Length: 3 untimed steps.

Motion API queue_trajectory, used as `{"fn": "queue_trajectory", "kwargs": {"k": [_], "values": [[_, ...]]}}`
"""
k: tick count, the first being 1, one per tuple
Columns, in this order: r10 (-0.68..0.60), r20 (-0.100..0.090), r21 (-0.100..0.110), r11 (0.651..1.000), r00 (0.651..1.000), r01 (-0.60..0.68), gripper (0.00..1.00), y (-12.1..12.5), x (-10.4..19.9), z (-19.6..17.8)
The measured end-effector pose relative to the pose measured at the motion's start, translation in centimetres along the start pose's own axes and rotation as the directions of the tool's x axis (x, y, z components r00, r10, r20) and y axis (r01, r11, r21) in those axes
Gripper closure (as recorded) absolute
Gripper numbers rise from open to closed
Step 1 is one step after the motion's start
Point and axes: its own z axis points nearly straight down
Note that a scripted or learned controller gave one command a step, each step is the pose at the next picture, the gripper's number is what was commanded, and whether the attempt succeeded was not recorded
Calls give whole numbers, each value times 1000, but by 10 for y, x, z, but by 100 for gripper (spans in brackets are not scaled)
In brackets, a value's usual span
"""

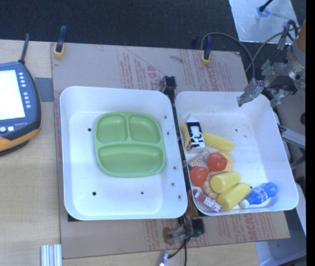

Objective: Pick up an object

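Right shallow white bin [268, 148]: toy foods heaped at lower left, among them a yellow plastic cylinder [225, 180], light, rigid, smooth, best gripped across its narrow width. The hand [251, 93] hovers at the bin's upper right rim; finger state cannot be told. Wooden worktop [19, 204] under cardboard; green divided plate [129, 144] in the left bin.

**Grey gripper hardware showing at the frame's right**

The gripper [255, 91] is showing as a cluster of grey and dark metal parts, one pale grey finger [248, 95] catching the light. Thin black cables are looping around the wrist, with small green bits sitting among them. A sliver of orange is peeking out above, at the frame's edge.
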Motion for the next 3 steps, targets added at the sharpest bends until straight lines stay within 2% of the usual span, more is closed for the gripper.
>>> {"fn": "queue_trajectory", "kwargs": {"k": [1,2,3], "values": [[-1,1,0,1000,1000,1,0,-35,28,152],[-1,1,-1,1000,1000,1,0,-39,19,183],[3,8,-25,1000,1000,-3,0,-49,18,189]]}}
